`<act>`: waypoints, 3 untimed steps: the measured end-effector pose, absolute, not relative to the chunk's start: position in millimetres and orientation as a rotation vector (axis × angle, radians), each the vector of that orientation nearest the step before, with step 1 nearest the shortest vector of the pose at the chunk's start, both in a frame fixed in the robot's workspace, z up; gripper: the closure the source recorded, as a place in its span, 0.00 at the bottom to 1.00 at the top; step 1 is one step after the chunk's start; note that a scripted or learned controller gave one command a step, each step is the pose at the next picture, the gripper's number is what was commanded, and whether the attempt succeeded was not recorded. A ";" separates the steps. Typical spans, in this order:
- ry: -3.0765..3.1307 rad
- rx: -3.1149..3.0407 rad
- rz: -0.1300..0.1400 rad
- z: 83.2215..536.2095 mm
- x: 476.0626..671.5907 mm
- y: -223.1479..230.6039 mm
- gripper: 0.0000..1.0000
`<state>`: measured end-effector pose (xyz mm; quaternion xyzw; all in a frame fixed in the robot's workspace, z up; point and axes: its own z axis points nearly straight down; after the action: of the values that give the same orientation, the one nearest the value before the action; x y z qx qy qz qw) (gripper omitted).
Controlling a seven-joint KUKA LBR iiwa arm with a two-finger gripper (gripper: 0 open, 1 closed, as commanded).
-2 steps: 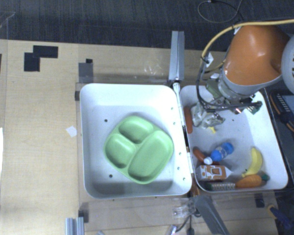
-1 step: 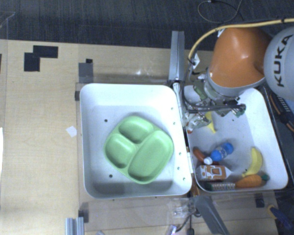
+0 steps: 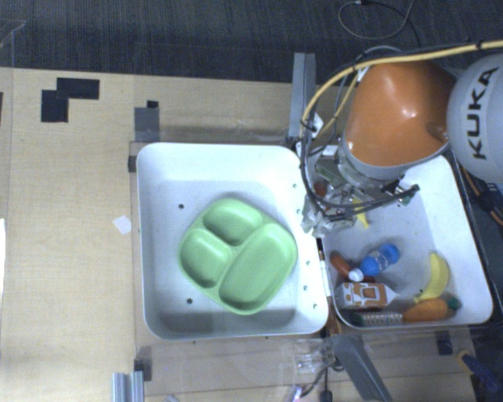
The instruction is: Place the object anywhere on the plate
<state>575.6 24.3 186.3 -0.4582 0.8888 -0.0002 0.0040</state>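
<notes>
A smooth green plate [image 3: 239,255] with three rounded compartments lies in the left bin [image 3: 163,224]. The gripper [image 3: 323,216] hangs over the bins' shared edge. A curved yellow banana [image 3: 437,276] and blue-capped bottle [image 3: 379,260] rest in the right bin [image 3: 474,296]

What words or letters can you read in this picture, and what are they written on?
"KUKA" in black letters, running sideways on the grey robot arm.
The small orange and white carton in the right bin has print on it, but it is too blurred to read.
The blue-capped bottle shows no readable label.
</notes>
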 end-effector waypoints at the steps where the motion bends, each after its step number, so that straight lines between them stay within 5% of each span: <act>1: 2.552 -1.810 -0.003 186.5 634.1 -0.2 1.00; 2: 2.652 -1.668 -0.002 186.5 581.1 39.2 1.00; 3: 2.520 -1.863 -0.004 186.0 560.1 3.2 1.00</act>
<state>560.1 3.2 186.0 -0.5945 0.8041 -0.0012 0.0038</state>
